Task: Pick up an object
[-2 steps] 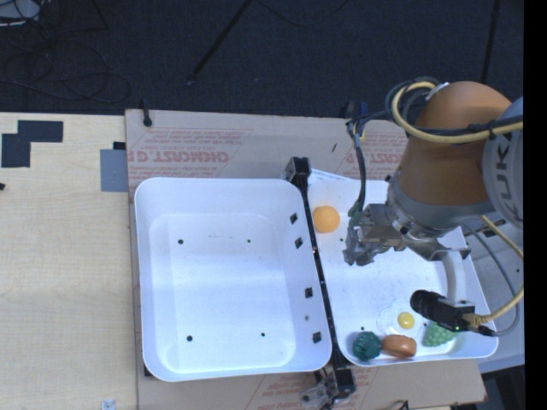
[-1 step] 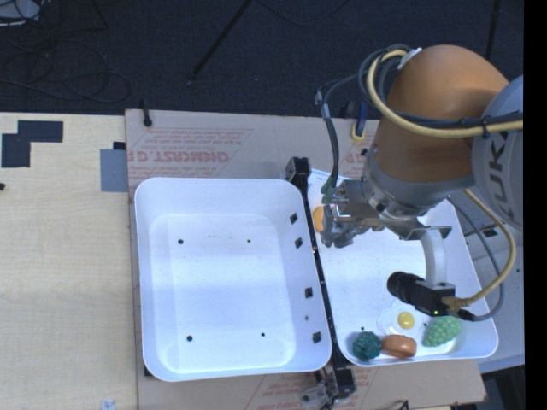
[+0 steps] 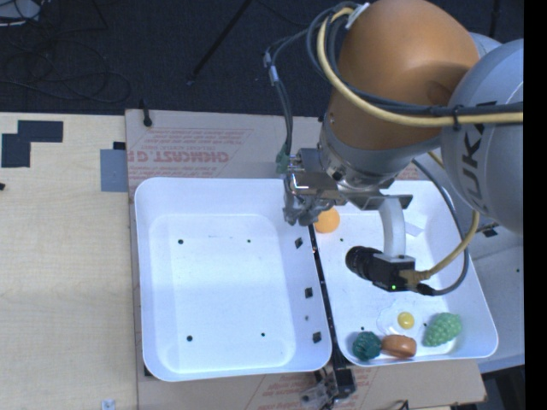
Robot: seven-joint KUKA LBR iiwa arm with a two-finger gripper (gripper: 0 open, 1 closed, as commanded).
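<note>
While the pincer (image 3: pixel 301 202) hangs over the far left corner of the right bin (image 3: pixel 479 348), I cannot tell how it stands. An orange ball (image 3: pixel 326 221) lies just beside it, near the divider. The risk I judge: the ball may roll against the wall and slip away.

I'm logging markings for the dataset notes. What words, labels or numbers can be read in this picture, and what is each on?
"CHEMCAST", seen upside down, in red print on the cardboard sheet behind the bins; the smaller red lines around it are too blurred to read.
"KU", the visible part of a larger word, on the grey arm.
Red print on the cardboard at the front edge: too blurred to read.
</note>
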